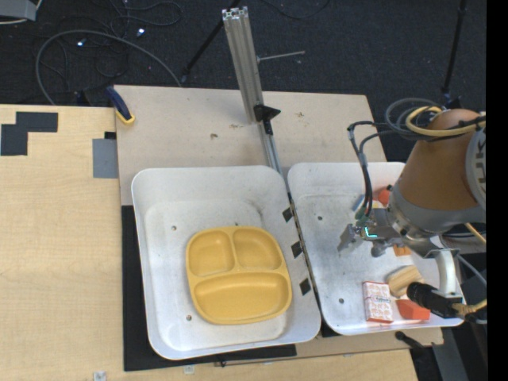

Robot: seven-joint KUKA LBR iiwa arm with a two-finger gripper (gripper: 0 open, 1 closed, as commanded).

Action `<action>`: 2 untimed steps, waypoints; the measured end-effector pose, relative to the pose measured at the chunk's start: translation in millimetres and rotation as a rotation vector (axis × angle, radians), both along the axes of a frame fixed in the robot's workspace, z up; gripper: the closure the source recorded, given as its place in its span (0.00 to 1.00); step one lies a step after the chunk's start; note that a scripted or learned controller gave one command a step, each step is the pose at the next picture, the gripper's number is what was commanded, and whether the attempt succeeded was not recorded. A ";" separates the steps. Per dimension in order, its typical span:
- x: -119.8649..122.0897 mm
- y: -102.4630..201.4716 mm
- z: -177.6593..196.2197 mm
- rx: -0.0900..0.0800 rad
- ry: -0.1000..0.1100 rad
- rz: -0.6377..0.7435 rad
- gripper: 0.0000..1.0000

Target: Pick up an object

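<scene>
Two white bins on a pale bench; dark carpet behind; gripper fingers apart.

My arm comes in from the right side of the view, and its big orange band is the widest part I can see. Below this band the grey wrist bends down and to the left. My pincer is at the end of it, low, left of the wrist and lower than the band. It points to the left. Black cables rise above the pincer and curve back to the arm.
</scene>
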State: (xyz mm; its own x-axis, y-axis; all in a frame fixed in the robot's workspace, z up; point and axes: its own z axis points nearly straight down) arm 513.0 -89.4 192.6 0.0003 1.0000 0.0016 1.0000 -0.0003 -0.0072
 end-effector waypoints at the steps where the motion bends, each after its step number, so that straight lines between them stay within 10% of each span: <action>1: 0.7 -0.1 1.1 0.000 -0.003 0.000 0.00; 2: -9.1 3.1 -47.3 0.001 0.002 0.000 0.00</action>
